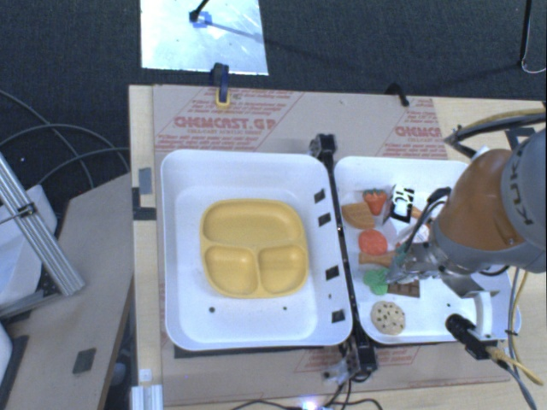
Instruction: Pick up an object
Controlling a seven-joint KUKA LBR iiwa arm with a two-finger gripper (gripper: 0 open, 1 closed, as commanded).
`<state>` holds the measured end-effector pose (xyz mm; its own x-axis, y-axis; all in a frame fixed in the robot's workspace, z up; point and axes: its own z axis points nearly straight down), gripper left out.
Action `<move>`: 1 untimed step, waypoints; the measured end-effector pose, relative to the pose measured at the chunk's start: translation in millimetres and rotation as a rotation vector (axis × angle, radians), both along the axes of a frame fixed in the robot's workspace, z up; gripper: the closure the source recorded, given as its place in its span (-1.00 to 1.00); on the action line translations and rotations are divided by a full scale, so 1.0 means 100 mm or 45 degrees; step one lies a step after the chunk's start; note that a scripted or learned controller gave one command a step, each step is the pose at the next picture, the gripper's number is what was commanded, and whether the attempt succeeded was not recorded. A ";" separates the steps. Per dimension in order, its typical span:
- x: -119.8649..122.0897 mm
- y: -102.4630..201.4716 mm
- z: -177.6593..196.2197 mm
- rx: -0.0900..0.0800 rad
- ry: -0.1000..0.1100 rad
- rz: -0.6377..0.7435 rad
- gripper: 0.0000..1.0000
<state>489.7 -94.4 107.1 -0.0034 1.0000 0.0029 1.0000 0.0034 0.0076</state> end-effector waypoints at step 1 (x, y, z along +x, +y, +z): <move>0.47 0.60 0.82 -0.004 -0.003 0.009 1.00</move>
